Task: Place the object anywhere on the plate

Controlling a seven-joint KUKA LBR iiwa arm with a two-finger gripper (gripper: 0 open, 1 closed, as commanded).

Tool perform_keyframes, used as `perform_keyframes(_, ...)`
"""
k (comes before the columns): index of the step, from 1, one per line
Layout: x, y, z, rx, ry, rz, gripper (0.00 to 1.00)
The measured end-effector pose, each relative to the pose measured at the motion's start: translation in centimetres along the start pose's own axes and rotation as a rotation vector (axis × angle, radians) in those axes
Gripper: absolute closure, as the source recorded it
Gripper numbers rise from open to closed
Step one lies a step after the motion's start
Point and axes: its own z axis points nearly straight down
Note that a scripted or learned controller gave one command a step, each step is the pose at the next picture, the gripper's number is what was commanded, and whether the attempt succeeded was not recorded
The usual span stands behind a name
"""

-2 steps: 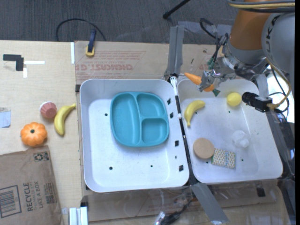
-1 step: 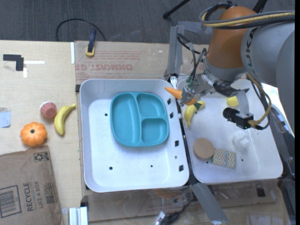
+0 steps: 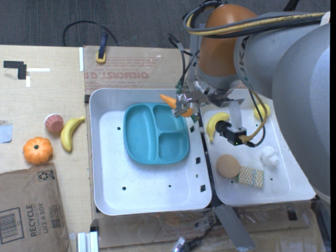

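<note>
One tapered orange carrot (image 3: 169, 100) sits pinched in the pincer (image 3: 183, 108) beside the smooth, three-compartment teal plate (image 3: 156, 134).

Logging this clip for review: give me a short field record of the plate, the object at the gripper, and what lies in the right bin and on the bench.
plate: teal, three compartments, in the left bin
gripper: above the plate's upper right rim
object at gripper: orange carrot, tilted, over the plate's upper right edge; grip unclear
right bin: yellow banana, tan round item, patterned sponge, small white item
bench left of the bins: second banana, small pumpkin, pink cupcake
</note>
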Motion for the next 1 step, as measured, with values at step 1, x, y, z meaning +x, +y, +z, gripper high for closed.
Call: perform_keyframes(1,-0.02,0.0,-0.01,0.0,0.0,0.0,0.0)
